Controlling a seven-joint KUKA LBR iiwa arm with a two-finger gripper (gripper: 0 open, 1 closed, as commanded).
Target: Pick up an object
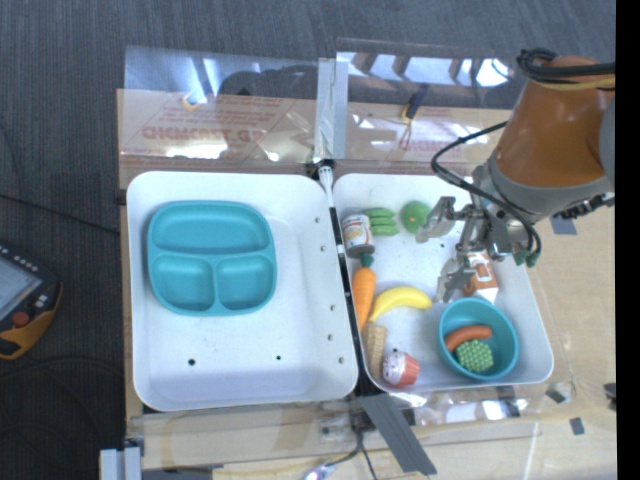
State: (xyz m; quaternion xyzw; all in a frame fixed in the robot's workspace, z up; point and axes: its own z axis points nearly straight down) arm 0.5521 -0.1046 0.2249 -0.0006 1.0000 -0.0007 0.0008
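Orange-banded wrist overhead, tool (448, 251) spread wide, holding nothing; small orange-and-white carton (482, 276) lies just beside its lower finger, banana (400, 301) further out, long axis crosswise.

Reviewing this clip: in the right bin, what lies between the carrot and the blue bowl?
In the camera view, a yellow banana lies between the carrot and the blue bowl, on the right bin's floor.

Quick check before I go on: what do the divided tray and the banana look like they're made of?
Divided tray: apparently moulded plastic, teal, smooth with a soft sheen, rounded compartment ridges. Banana: likely toy plastic, uniform yellow, evenly smooth; soft or hard, I can't tell.
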